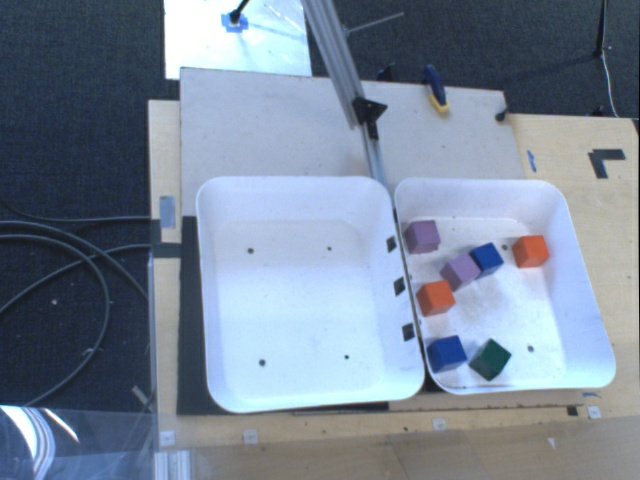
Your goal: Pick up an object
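The right bin [575, 258] holds several small blocks. A purple block [422, 236] lies near its left wall, with a second purple block [460, 270] touching a blue block [487, 258] near the middle. One orange block [531, 251] sits toward the right wall and another orange block [435, 297] lies left of centre. Along the front are a blue block [446, 353] and a dark green block [490, 359].
The left bin [215, 268] stands beside the right one, their walls touching at the middle clips [398, 286]. A slanted metal pole [335, 48] crosses the board behind the bins. Black cables [60, 268] lie on the floor at the left.
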Available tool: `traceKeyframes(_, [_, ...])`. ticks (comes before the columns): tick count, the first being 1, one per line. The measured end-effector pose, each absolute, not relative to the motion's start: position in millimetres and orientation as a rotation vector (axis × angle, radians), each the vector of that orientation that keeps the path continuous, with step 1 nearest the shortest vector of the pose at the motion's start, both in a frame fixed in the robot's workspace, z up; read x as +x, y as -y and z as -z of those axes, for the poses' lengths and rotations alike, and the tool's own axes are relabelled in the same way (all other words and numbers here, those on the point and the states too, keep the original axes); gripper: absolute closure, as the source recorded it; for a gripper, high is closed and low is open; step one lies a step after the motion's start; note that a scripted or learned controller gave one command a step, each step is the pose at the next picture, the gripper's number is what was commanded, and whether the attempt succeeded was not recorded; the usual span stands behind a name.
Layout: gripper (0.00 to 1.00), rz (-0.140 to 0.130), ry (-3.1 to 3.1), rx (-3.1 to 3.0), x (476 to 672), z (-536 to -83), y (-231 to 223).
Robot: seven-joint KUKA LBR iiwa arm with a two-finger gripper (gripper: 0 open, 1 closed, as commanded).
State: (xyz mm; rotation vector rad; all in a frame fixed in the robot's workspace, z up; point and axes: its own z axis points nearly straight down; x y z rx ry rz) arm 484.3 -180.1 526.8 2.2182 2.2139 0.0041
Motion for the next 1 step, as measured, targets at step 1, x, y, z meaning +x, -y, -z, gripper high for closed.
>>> traceKeyframes(1, [0.00,-0.003,-2.218,2.216,484.5,-526.7,185.9])
